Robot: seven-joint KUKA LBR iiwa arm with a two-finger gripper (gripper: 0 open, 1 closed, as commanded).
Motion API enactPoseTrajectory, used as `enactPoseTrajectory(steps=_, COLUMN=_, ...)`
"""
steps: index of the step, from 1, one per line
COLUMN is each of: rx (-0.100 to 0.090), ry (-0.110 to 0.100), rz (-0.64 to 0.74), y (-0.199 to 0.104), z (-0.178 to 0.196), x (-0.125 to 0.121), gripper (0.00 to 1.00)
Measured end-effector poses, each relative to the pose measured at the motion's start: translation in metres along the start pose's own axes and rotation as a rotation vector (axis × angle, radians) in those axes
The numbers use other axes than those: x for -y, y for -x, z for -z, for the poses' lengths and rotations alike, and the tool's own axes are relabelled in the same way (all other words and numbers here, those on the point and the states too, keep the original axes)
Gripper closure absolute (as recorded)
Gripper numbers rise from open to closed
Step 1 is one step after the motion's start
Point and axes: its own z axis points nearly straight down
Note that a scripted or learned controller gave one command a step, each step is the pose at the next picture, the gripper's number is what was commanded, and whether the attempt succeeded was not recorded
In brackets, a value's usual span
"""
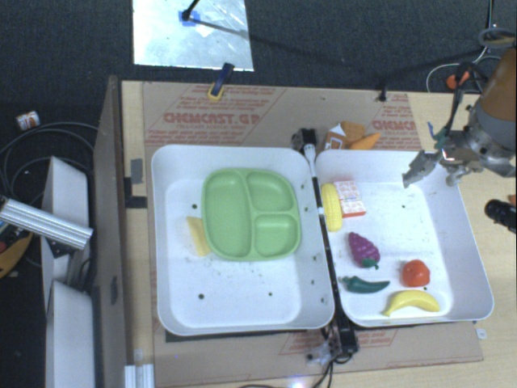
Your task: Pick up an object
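Observation:
The right bin [468, 249] holds a yellow corn cob [329, 205], a pink and white box [350, 198], a purple bunch of grapes [363, 250], a dark green pepper [366, 284], a red tomato [415, 272] and a yellow banana [412, 302]. My gripper [435, 170] hangs over the bin's far right corner, well apart from all of them. It is open, its two grey fingers [419, 168] spread with nothing between them.
The left bin [174, 297] carries a green divided plate [249, 214] with a yellow piece [197, 235] beside it. Orange toy food [357, 139] lies on the cardboard behind the bins. A black divider [321, 225] runs between the bins.

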Motion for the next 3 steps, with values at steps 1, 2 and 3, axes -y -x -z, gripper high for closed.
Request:
enactPoseTrajectory(steps=1, rx=-0.005, ry=-0.012, rz=0.000, y=-0.048, z=-0.073, x=0.076, gripper=0.00)
enactPoseTrajectory(steps=2, rx=-0.001, ry=0.002, rz=0.000, y=-0.064, z=-0.163, x=0.056, gripper=0.00)
enactPoseTrajectory(steps=3, rx=-0.001, ry=-0.001, rz=-0.002, y=-0.063, z=-0.162, x=0.056, gripper=0.00)
